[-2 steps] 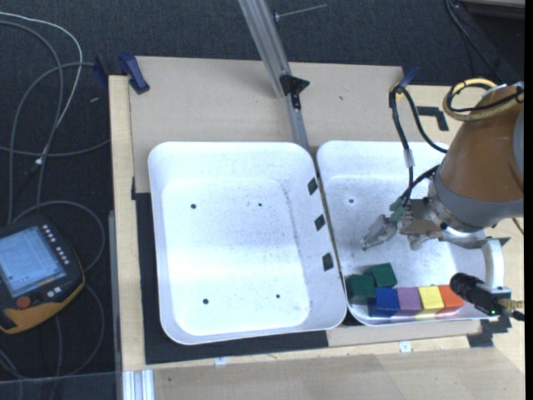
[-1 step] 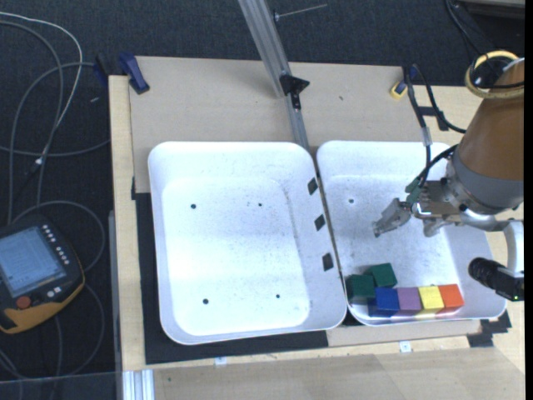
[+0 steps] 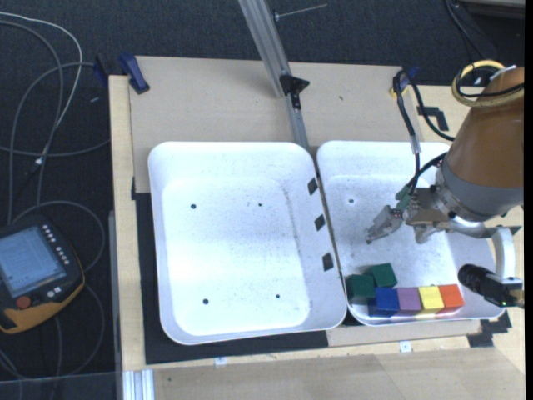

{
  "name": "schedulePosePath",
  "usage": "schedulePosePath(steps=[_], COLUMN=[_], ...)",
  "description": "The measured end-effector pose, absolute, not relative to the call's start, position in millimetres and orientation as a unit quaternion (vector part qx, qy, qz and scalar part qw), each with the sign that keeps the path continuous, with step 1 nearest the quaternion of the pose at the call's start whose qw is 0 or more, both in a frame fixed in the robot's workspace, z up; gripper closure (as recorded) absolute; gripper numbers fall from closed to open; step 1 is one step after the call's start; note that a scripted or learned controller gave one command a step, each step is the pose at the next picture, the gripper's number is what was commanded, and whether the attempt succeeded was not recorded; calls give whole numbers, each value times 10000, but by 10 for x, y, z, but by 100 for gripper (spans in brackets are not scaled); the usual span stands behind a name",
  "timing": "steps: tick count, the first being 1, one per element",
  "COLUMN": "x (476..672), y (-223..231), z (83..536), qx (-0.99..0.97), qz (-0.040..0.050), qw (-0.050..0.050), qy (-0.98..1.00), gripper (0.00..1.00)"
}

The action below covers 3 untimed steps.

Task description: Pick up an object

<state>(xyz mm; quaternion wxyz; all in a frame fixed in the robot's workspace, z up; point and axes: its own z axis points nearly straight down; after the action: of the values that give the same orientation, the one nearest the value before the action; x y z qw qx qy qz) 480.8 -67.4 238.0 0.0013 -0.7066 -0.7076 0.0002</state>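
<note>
Gripper (image 3: 385, 226) over the right bin (image 3: 354, 173), finger state unclear, two green blocks (image 3: 371, 280), one blue (image 3: 386, 299), purple (image 3: 409, 298), yellow (image 3: 430, 297), orange (image 3: 450, 295).

arm (image 3: 491, 140) cut off at right edge; pincer (image 3: 385, 223) blurred

Off the bench's left edge a pendant (image 3: 33, 271) with a lit screen sits on dark carpet (image 3: 50, 73), thin cables (image 3: 50, 98) looping above it. A metal pole (image 3: 265, 36) slants in from the top toward the gap between the bins. Blue clamps (image 3: 132, 72) grip the bench's (image 3: 216, 98) far-left corner.
</note>
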Motion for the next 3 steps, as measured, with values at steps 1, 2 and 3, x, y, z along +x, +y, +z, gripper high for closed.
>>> schedulePosePath(steps=[1,2,3], x=[4915,5262,5316], y=[-1434,-1346,-1007], z=[2932,1978,948], qx=[-7091,-7065,-7061], qz=[-10,17,20], qw=[-47,37,50], qy=[-7051,-7077,-7081], gripper=[0,0,0])
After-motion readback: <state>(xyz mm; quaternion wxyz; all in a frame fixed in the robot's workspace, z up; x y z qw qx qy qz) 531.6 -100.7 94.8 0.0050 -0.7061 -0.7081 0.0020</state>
